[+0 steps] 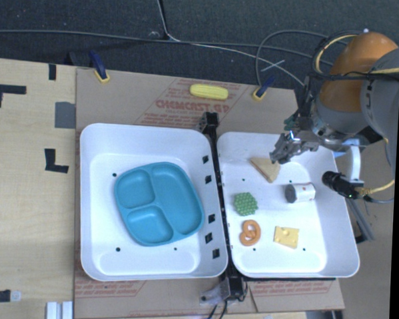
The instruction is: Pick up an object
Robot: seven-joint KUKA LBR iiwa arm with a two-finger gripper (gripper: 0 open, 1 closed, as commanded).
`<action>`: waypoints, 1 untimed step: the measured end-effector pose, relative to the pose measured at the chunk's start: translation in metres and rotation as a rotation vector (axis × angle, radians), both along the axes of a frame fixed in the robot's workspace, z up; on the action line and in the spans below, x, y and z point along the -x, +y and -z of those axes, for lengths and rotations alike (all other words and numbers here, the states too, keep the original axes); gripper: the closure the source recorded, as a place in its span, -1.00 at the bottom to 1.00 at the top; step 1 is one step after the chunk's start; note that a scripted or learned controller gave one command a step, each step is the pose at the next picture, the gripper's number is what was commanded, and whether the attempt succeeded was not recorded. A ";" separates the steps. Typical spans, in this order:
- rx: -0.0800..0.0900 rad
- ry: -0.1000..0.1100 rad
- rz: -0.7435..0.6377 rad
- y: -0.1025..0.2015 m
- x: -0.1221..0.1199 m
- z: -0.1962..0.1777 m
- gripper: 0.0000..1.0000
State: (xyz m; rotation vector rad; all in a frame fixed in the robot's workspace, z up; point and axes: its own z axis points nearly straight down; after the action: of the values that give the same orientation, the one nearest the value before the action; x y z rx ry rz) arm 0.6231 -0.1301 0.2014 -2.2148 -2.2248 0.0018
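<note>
Tan wedge (264, 169). Lay flat in the far half of the right bin (341, 263), near its middle and apart from the other pieces. Pointed toward the left bin (87, 143) with its narrow end.

Hand (283, 152). Hung just beside the wedge's broad end, at its far right corner, reached in from the right under the grey arm and its orange band (358, 60). Could not tell whether wide, narrow or touching the wedge: too dark and small from above. Saw nothing held in it.

Grey-and-white piece (299, 193). Sat near the wedge, toward the right wall of the same bin.

Green bumpy ball (246, 204). Rested nearer the camera than the wedge, close to the divider between the bins.

Orange pretzel (250, 232). Lay just in front of the green ball.

Yellow cheese square (287, 236). Lay flat beside the pretzel, to its right and not touching it.

Blue divided plate (158, 203). Took up the middle of the left bin, three compartments facing up.

Yellow oblong piece (208, 91). Lay outside both bins on the cardboard sheet (155, 106), beyond their far edges.

Surface (24, 200). Light wood, marked with black tape, carried the cardboard and both bins.
</note>
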 end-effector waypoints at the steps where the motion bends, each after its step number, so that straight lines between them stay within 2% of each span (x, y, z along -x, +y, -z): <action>1: 0.000 0.001 0.000 0.053 0.026 0.004 1.00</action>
State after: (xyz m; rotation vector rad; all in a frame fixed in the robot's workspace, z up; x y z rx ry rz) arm 0.5968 -0.0768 0.1976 -2.2150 -2.2242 0.0029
